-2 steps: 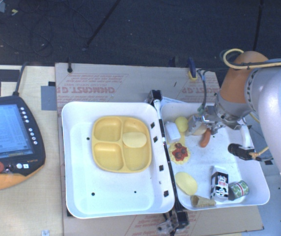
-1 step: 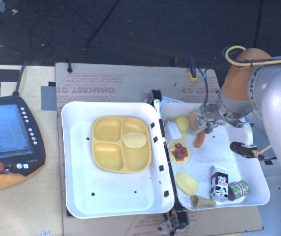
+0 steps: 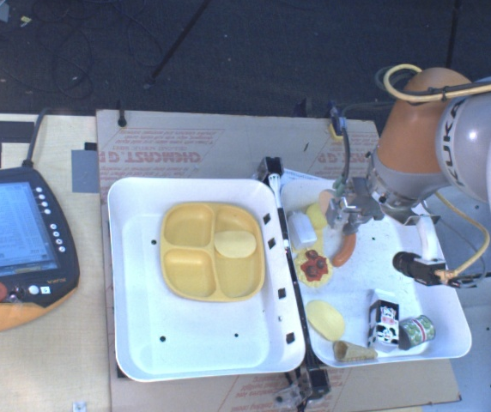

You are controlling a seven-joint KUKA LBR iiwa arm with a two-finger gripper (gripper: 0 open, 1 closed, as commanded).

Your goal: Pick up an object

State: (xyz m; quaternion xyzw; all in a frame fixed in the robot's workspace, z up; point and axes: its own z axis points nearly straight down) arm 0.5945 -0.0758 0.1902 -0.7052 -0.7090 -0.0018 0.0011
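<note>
Cardboard [image 3: 228, 148]: reversed print, unreadable | carton [image 3: 384, 323]: cow label | gripper [image 3: 342, 215]: grip state unclear

**Colours in the bins**

Both bins [image 3: 134, 333] are white. The divided plate [image 3: 196, 273] is yellow. The toy sausage [image 3: 344, 249] is orange, the carton [image 3: 384, 324] black and white cow-patterned, the can [image 3: 417, 330] green, the cone [image 3: 354, 351] tan.

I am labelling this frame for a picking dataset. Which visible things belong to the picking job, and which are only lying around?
Belong to the job:
gripper
hot dog under it
pizza slice
yellow lemon-like piece
ice cream cone
milk carton
green can
right bin

Just lying about:
yellow divided plate in the left bin
teach pendant
</note>
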